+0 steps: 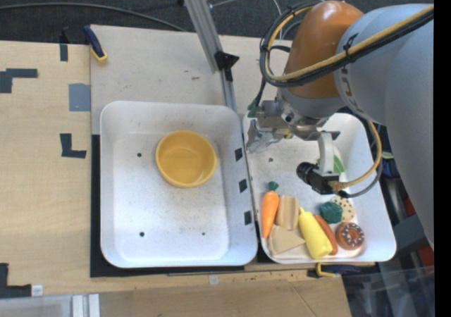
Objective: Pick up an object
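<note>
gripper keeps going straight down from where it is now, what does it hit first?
Most likely bare floor of the right bin, near its left wall. The gripper hangs above that spot; the carrot and other toy food lie nearer the camera. Depth is hard to judge.

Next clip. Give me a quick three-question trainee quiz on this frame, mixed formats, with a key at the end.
1. True or false: the yellow bowl sits in the left bin.
2. Which lies at the left end of the toy food pile in the right bin? A) carrot B) doughnut C) banana
3. Fill in: the arm's band above the wrist is ____.

Key: 1 true; 2 A; 3 orange.
</note>
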You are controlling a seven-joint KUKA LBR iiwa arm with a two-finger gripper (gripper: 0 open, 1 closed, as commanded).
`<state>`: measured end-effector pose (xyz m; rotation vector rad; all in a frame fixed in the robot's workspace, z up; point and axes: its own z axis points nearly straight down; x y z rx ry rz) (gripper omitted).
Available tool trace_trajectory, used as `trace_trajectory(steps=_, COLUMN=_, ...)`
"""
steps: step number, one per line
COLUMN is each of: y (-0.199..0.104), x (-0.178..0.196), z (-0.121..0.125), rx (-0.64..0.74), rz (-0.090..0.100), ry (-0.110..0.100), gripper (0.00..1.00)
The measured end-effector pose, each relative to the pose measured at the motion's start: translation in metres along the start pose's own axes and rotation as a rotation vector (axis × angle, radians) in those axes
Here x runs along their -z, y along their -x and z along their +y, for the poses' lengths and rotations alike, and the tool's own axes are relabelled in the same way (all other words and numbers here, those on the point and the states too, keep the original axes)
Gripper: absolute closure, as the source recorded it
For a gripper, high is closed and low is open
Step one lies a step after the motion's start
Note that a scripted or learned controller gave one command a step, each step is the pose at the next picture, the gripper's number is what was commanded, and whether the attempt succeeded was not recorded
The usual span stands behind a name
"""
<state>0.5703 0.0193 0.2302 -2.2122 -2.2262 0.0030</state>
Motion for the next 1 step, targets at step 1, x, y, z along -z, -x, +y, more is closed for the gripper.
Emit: trace_trajectory(steps=1, y=-0.0509, x=-0.0078, z=0.0205, rx=0.001, rz=0.000, ry=0.002, gripper=1.00)
